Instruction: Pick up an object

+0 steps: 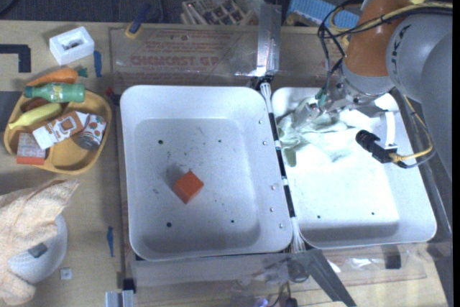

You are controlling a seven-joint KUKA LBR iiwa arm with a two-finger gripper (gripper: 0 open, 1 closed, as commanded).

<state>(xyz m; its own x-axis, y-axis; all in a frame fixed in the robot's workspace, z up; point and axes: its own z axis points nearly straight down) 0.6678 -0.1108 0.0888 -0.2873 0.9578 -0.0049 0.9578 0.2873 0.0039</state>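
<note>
**Operator:** Where does the arm stand, and what can you tell me about the claw?

**Technician:** You see the arm [402,47] reaching in from the right and bending down over the far left corner of the right bin [374,216]. The claw [321,106] sits low in that corner, among pale, crumpled material [302,129] that looks like thin plastic or cloth. Cables and the wrist body cover the tip, so you cannot tell whether it is apart, together or clamped on anything. Treat the grasp as unconfirmed.

**Operator:** What is there to pick?

**Technician:** You have two candidates. An orange block [188,186] lies alone near the middle of the left bin [144,111], resting flat and well apart from the walls. That position leaves room on all sides for a straight descent. The pale material lies against the divider between the bins, just under the claw.

**Operator:** Which one is the arm after?

**Technician:** Judge by position: the claw is at the pale material and well apart from the block, so the corner item is the likely target. Expect difficulty there. Soft, flat material near a wall gives little to close on and may slip.

**Operator:** Anything else on the worktop [72,226]?

**Technician:** A yellow bowl [54,158] of toy food sits at the left, outside both bins.
</note>
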